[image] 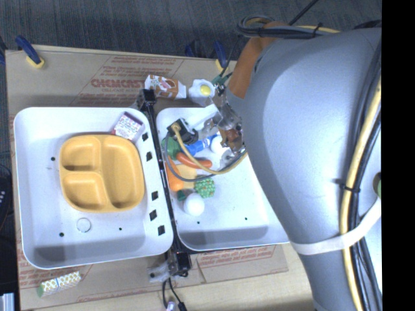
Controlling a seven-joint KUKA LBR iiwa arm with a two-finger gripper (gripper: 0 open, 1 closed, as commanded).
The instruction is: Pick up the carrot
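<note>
Here, you are looking down on the right bin, where the carrot is lying among a small heap of toys near the bin's far left corner. Its long axis is running roughly left to right across the view, tilting slightly downward toward the right end, with the green top at the left. The hand is hanging just beyond and to the right of the carrot, near it but not visibly touching it. You cannot tell from this view whether the hand is apart or together, since cables and the wrist are covering it.

You are working in crowded room. A blue piece is lying just beside the carrot on its far side, a green studded block and a white ball are sitting just on its near side, and the divider between the bins is standing close to its left end. The nearer and right parts of the bin floor are offering open space.

In judgement, the coming move is calling for a short shift toward the near left, with the closing line set across the carrot's long axis. The yellow tray in the left bin is lying well apart.
</note>
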